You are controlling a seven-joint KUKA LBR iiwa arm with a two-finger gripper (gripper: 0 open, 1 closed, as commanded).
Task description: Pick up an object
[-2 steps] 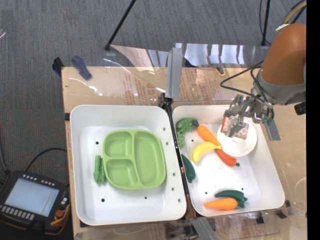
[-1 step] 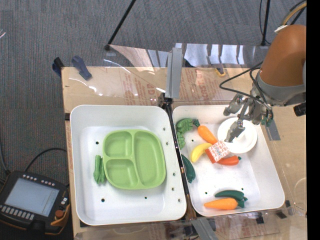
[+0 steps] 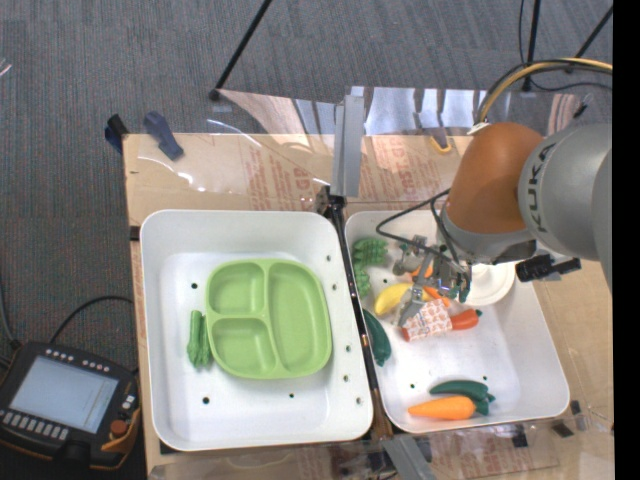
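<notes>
My gripper (image 3: 428,280) hangs low over the right bin (image 3: 540,363), at its upper middle, above a cluster of toy food. Just under it lie a red-and-white patterned carton (image 3: 432,321), a yellow piece (image 3: 391,298) and an orange-red piece (image 3: 464,319). The gripper touches or nearly touches the carton's top edge; I cannot tell which. A green leafy toy (image 3: 368,253) sits to the gripper's left. A dark green cucumber (image 3: 379,337) lies along the bin's left wall. An orange carrot (image 3: 442,408) and a dark green pepper (image 3: 463,390) rest near the front.
A white dish (image 3: 494,284) sits in the right bin, partly under the arm's wrist. The left bin (image 3: 165,268) holds a green divided plate (image 3: 268,318) and a green pod (image 3: 198,340). A teach pendant (image 3: 65,403) lies on the floor at the lower left.
</notes>
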